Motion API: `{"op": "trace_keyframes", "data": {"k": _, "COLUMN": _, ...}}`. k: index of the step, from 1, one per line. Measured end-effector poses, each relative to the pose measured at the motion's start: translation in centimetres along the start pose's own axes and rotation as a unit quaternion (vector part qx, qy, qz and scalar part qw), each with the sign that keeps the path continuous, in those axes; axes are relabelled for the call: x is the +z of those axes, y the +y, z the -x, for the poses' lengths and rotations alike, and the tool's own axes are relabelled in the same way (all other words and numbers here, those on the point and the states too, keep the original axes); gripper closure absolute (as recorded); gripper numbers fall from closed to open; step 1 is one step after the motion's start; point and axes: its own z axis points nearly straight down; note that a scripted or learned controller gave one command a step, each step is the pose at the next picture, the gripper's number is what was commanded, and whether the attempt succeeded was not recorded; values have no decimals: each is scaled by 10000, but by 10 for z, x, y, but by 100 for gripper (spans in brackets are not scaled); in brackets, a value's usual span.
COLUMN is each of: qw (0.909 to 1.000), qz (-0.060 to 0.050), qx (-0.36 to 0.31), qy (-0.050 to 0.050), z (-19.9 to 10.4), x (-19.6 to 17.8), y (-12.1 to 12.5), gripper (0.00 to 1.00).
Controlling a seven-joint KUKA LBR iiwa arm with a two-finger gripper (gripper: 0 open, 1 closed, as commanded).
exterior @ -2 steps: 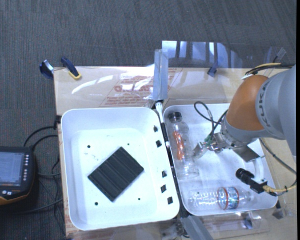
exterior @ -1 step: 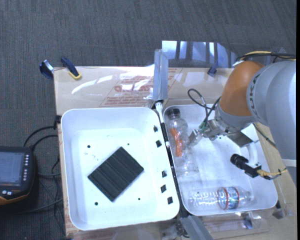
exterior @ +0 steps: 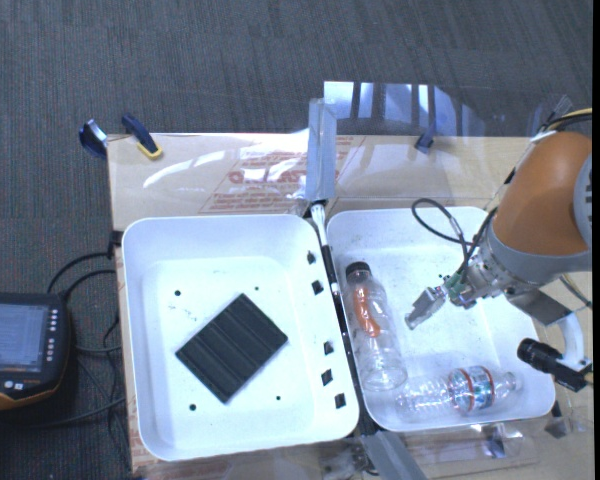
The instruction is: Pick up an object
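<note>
Whether the jaws stand apart or together cannot be told; the gripper (exterior: 423, 309) is small and blurred, hanging over the bare floor of the right bin (exterior: 432, 230) with nothing seen in it. Just to its left lies a clear bottle with an orange label (exterior: 372, 328), cap toward the back, along the bin's left wall. Nearer the front edge a second clear bottle (exterior: 460, 390) lies crosswise. Both look empty, so probably light, thin-walled, slick and prone to roll; a grasp across the middle of the body seems safest. A flat black ridged pad (exterior: 231, 347) rests in the left bin (exterior: 140, 268).
</note>
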Motion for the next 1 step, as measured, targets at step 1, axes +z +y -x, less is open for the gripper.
{"op": "trace_keyframes", "data": {"k": 1, "qw": 9996, "qz": 128, "qx": -203, "qy": -168, "z": 1, "x": 51, "y": 18, "gripper": 0}}
